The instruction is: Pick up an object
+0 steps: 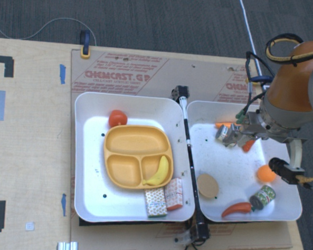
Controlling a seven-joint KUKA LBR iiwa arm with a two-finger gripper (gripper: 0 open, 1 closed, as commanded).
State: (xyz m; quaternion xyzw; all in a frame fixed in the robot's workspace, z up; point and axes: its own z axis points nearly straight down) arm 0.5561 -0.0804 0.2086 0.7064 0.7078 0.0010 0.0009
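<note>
Two shallow white plastic bins sit side by side at frame centre, both glossy with rounded corners, resting on a brown cardboard sheet [133, 67]. The sheet carries red print reading "CHEMCAST GP", repeated and partly cut off toward the upper right.

Left bin [85, 160]: a yellow-orange divided plastic tray [136, 155], smooth, with three compartments. A yellow banana [161, 172], curved, lies in the tray's lower right compartment. A small round red tomato [118, 118] sits just above the tray's upper left rim. Below the tray's lower right corner, two small printed cartons [164, 197] lie touching each other; their printing is too small to read.

Right bin [225, 163]: a flat round tan disc [208, 186], matte, near the bin's lower left. A long red chili pepper [237, 208], glossy and tapered, lies along the lower edge. Just beside its right end, a small green-labelled can [263, 197] lies tilted; label unreadable. A small orange ball [266, 173] rests near the right wall. An orange carrot-like piece [249, 146] lies in the upper part, near the gripper.

The grey two-finger gripper [229, 134] hangs over the upper part of the right bin, below the arm's orange band [297, 77]. Metallic parts crowd its tip; I cannot tell how the fingers stand, or whether anything is between them.

A blue clamp with a yellow tip [86, 43] grips the cardboard's upper left edge.
</note>
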